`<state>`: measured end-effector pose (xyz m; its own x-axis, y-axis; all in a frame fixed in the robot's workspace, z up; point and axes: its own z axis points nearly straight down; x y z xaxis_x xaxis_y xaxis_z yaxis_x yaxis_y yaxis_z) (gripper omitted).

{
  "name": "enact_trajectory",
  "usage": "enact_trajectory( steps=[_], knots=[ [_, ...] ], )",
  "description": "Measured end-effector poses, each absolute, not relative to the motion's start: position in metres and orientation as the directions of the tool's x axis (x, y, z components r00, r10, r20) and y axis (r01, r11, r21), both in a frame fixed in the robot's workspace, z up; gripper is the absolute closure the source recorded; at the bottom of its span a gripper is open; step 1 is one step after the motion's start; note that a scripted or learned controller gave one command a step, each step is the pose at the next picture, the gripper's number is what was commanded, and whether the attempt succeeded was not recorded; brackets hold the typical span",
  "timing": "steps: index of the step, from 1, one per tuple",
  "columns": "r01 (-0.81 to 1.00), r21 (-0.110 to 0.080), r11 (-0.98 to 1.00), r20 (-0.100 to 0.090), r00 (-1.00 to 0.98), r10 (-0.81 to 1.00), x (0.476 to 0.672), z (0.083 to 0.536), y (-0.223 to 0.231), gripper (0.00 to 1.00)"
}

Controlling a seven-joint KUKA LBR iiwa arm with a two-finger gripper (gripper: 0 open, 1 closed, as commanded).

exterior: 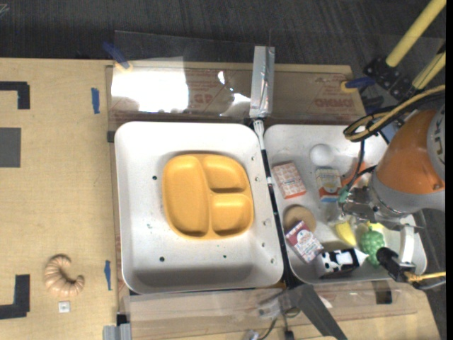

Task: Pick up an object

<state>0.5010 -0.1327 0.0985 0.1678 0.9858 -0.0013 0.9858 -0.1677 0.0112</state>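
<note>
My gripper point(354, 207) reaches down into the right bin point(283, 139) below the orange wrist band, over its right half. Just beneath it lie a yellow item point(345, 231) and a green toy point(373, 241). The arm's body hides how the gripper meets them. Elsewhere in that bin lie a small red-and-white box point(289, 179), a white ball point(320, 153), a printed can point(328, 183), a round brown piece point(299, 217), a red packet point(304, 241) and a black-and-white toy cow point(338, 260).
The left bin point(134, 190) holds a yellow divided plate point(207, 193). A tan curled toy point(64, 275) lies on the bench at the lower left. Cables and yellow bars hang at the upper right. A clear plastic wall stands behind the bins.
</note>
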Motion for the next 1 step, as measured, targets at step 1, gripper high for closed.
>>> enact_trajectory(
  steps=[1],
  knots=[
    [0.946,0.002,-0.323,0.000,0.323,0.946,0.4952,0.1691,-0.1426,1.00]
  ],
)
